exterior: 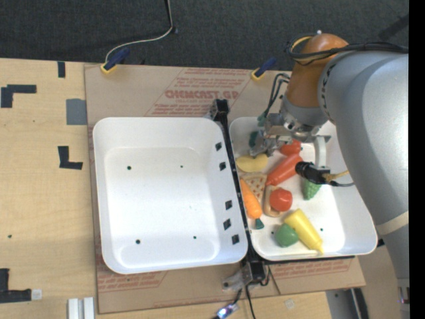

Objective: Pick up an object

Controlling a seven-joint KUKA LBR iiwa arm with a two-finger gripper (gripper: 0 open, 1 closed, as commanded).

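Observation:
The right bin [345, 234] holds several toy foods: a pale yellow piece [252, 163], a red-orange carrot-like piece [284, 169], an orange carrot [250, 200], a red tomato [281, 199], a yellow corn cob [304, 228], a green piece [286, 235] and another green piece [311, 189]. My gripper [269, 140] reaches down from the arm's wrist into the bin's far left part, just above the pale yellow piece and beside a dark green piece [255, 139]. The wrist hides the fingertips.
The left bin [109, 178] lies beside the right one, with a black divider clip strip [229, 178] between them. Both rest on a cardboard sheet [186, 95]. The large grey arm [372, 125] covers the right bin's right side. A cable [166, 18] runs at the back.

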